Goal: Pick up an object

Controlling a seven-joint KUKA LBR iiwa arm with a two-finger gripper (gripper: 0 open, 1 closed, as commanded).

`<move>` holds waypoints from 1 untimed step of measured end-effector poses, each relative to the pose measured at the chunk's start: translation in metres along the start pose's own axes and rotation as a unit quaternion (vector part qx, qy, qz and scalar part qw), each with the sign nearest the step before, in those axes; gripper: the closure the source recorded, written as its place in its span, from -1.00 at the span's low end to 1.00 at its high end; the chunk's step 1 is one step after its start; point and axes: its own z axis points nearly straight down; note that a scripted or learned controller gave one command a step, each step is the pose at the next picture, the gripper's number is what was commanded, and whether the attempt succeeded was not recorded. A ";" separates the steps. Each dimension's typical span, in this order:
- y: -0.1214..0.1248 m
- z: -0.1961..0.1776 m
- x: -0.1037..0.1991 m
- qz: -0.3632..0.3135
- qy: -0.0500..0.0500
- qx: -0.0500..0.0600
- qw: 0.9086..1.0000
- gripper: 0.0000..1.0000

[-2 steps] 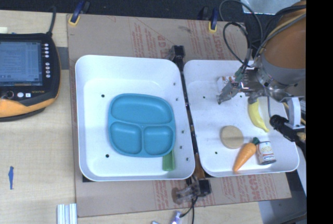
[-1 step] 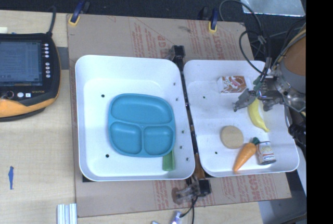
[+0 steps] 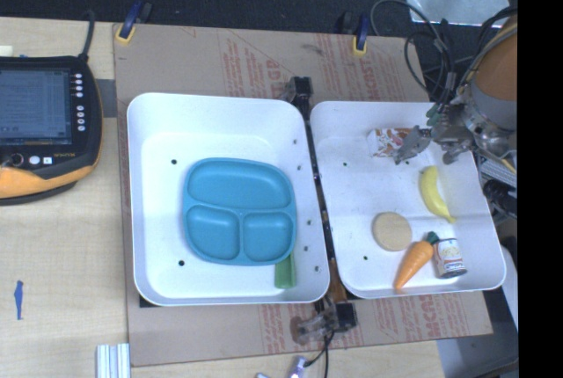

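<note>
The right bin [image 3: 352, 192] holds a yellow banana [image 3: 434, 193], a round tan cookie [image 3: 391, 231], an orange carrot [image 3: 413, 263], a small labelled can [image 3: 449, 258] and a crumpled red-and-white wrapper [image 3: 385, 141]. My gripper [image 3: 431, 149] hangs over the bin's far right part, just above the banana's top end and right of the wrapper. It is open, its two dark fingers spread apart with nothing between them. The grey arm with its orange band comes in from the right edge.
The left bin [image 3: 158, 156] holds a blue divided plate [image 3: 238, 211] and a green block [image 3: 284, 272] at its near right corner. A teach pendant [image 3: 40, 117] lies left of the bins. Cables [image 3: 422, 42] run behind the right bin.
</note>
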 end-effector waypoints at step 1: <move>0.007 0.037 -0.037 0.001 0.000 0.001 1.000 -1.00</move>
